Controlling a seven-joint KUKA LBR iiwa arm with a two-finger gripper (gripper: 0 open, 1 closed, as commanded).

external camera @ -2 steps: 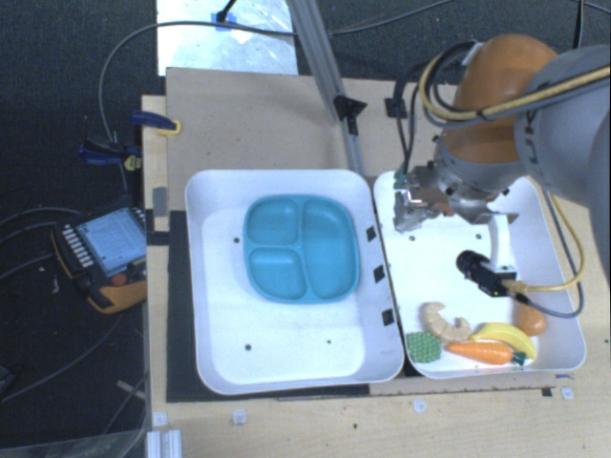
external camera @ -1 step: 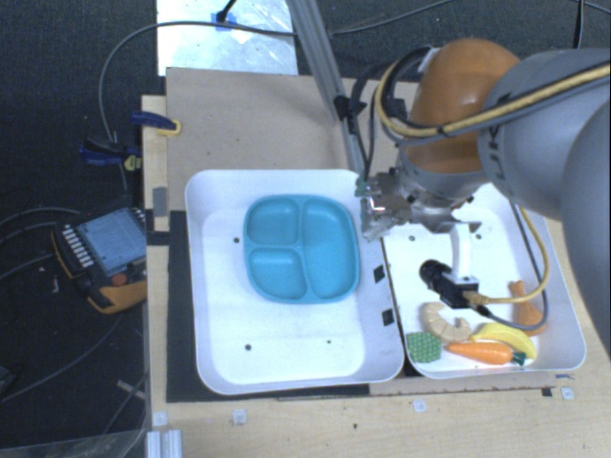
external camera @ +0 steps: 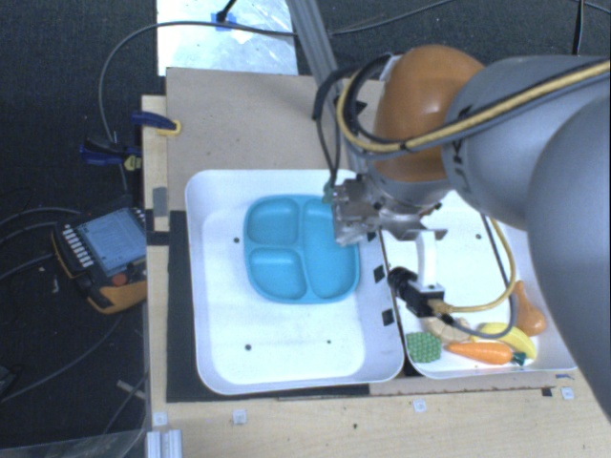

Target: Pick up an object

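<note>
A blue divided plate lies in the left white bin. My gripper hangs over the plate's right edge, close to the wall between the two bins. In the near corner of the right bin lie an orange carrot, a yellow banana, a green dotted piece and an orange-brown rounded piece. The big grey arm with its orange band hides much of the right bin.
Left of the bins, a blue-screened handheld unit sits off the bench among cables. Blue and yellow clamps grip the bench's left edge. The brown board stretches behind the bins.
</note>
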